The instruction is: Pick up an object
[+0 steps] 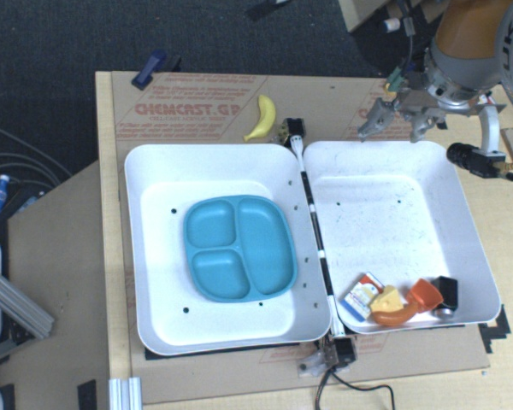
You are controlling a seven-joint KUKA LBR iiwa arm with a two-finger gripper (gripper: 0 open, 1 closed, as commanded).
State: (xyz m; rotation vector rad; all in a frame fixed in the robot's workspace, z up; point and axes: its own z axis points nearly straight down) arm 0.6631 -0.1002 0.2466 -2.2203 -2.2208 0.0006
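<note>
My gripper [399, 120] hangs above the back rim of the right bin [393, 220], its two fingers spread apart with nothing between them. Far from it, in the right bin's front corner, lies a cluster of small objects: a white and red packet [362, 294], a yellow piece [392, 300], an orange curved piece [410, 306] and a black item [446, 292]. The left bin [154, 186] holds a blue divided plate [238, 247].
A yellow banana [262, 118] lies on the brown board behind the left bin. A blue object [149, 69] sits at the board's back left corner. Black clips [294, 130] mark the seam between the bins. Cables and a bottle lie on the floor at left.
</note>
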